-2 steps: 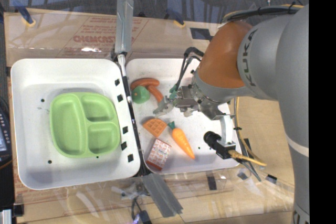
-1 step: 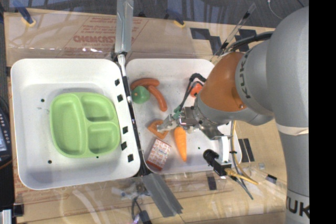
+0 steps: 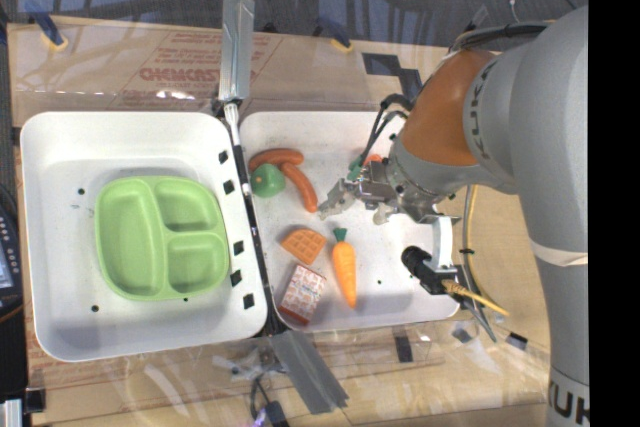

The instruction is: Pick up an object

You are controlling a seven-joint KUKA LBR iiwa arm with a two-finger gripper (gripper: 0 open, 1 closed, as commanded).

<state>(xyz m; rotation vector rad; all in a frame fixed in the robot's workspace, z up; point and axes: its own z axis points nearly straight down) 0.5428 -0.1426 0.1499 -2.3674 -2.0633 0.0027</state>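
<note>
Fingers (image 3: 335, 202) of the gripper (image 3: 345, 198) stand a little apart, their pale tips low over the floor of the right bin (image 3: 395, 295), and nothing lies between them; they touch no object as far as the view tells. Just to their left lies an orange sausage (image 3: 300, 187), slanting down toward the tips, with a second, darker sausage (image 3: 275, 157) above it and a green round fruit (image 3: 267, 180) tucked between the 2 near the bin's left wall. Below the fingers a carrot (image 3: 344, 271) lies upright along the bin, its green top nearest the gripper but apart from it. A waffle (image 3: 303, 245) sits just left of the carrot, and a small printed carton (image 3: 302, 294) lies below the waffle at the bin's lower left corner. The left bin (image 3: 45, 215) holds a green divided plate (image 3: 160, 237) with 3 compartments. The grey arm (image 3: 500, 135) with its orange band comes in from the right above the tabletop (image 3: 150, 65).
</note>
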